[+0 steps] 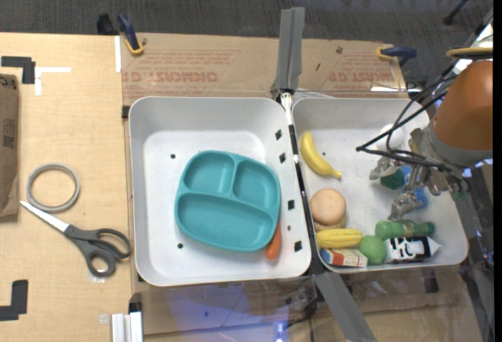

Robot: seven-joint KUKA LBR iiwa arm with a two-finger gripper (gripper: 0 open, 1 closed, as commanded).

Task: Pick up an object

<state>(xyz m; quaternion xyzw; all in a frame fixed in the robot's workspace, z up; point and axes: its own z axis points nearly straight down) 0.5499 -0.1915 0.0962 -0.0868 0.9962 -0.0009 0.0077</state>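
Note:
The right bin (345, 109) holds a yellow banana (318, 156), a tan round bun (328, 206), a yellow corn cob (339, 238), a green vegetable (376, 249), a dark green bottle with a black and white label (408, 246) and a red and white packet (342, 258). My gripper (394, 190) hangs over the right half of this bin, above the bottle, and is open. A small teal object (392, 179) lies by its upper finger. I cannot tell whether the two touch.
The left bin (157, 121) holds a teal divided plate (227, 201) with an orange carrot (273, 245) at its lower right edge. Left of the bins, scissors (82, 238) and a tape roll (52, 186) lie on the wooden bench.

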